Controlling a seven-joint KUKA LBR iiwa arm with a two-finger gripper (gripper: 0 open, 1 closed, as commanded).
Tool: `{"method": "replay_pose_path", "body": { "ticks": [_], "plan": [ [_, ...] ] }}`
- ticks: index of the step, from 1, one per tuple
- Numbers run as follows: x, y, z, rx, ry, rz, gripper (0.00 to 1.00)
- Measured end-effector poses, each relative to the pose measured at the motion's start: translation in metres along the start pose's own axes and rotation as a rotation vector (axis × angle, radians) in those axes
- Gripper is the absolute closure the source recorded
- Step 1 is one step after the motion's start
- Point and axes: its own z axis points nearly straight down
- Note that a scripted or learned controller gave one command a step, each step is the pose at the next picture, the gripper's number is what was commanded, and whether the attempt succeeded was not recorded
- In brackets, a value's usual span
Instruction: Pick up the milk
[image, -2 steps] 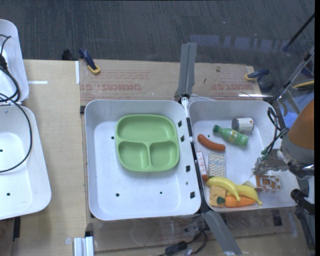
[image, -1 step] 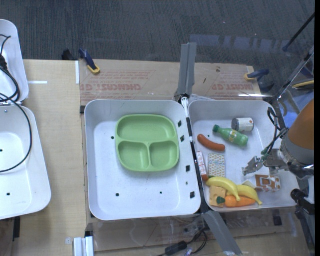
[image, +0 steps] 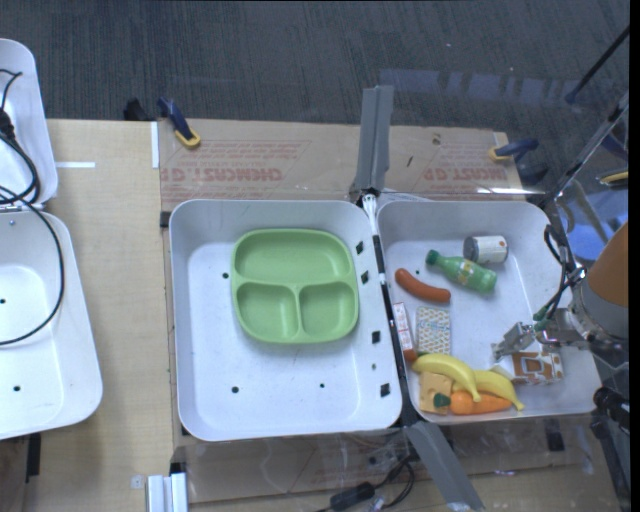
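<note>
The gripper (image: 520, 340) hangs low over the right bin (image: 520, 215), near its right wall, with its metal fingers directly at the milk (image: 538, 367), a small brown-and-white carton lying toward the bin's front right corner; whether the fingers are spread or pressed together cannot be told. Along the front wall lie 2 bananas (image: 470, 378) and a carrot (image: 478, 404). A green bottle (image: 463, 271) and a can (image: 486, 248) sit toward the back wall, a sausage (image: 423, 286) nearer the left wall. The left bin (image: 200, 350) carries a green 3-compartment tray (image: 295, 286).
</note>
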Motion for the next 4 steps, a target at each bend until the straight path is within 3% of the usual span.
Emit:
{"method": "replay_pose_path", "body": {
  "ticks": [1, 2, 4],
  "plan": [
    [-0.0004, 0.0002, -0.0083, 0.000, -0.002, 0.003, 1.00],
    [0.0009, 0.0004, -0.0082, 0.001, 0.000, 0.001, 0.00],
    [-0.0003, -0.0005, 0.0011, 0.002, 0.002, 0.012, 0.00]
  ]
}}
